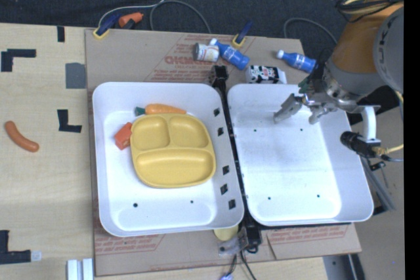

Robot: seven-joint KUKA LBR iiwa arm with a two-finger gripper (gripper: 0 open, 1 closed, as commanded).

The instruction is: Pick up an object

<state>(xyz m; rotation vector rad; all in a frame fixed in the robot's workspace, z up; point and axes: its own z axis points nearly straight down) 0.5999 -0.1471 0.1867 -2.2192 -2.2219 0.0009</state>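
You are looking down at a desk [46, 95] carrying two white bins side by side. The left bin [111, 206] is holding a yellow divided plate [173, 149], which is lying flat near the bin's centre; a toy carrot [164, 109] is resting against the plate's far edge and a small orange-red piece [123, 136] is sitting just beside its left rim, partly tucked under it. These are the likeliest things for you to pick, since they are the only loose items lying in either bin. The right bin [295, 200] is showing a bare floor under the arm. The tool [302, 111] is hanging over the far part of the right bin, its two fingers spread apart and gripping nothing; you are seeing it splayed open, probably because it is readying for a grasp rather than carrying anything. Beyond the bins, on the cardboard sheet [131, 56], blue-and-white bottles [223, 52] are lying on their sides, another blue bottle [296, 61] is lying further right, and a small black-and-white box [266, 74] is sitting just beside the right bin's far rim. A toy sausage [21, 136] is lying well apart on the desk to the left. By my judgement, the pick is not yet begun, and the tool is needing to cross to the left bin.
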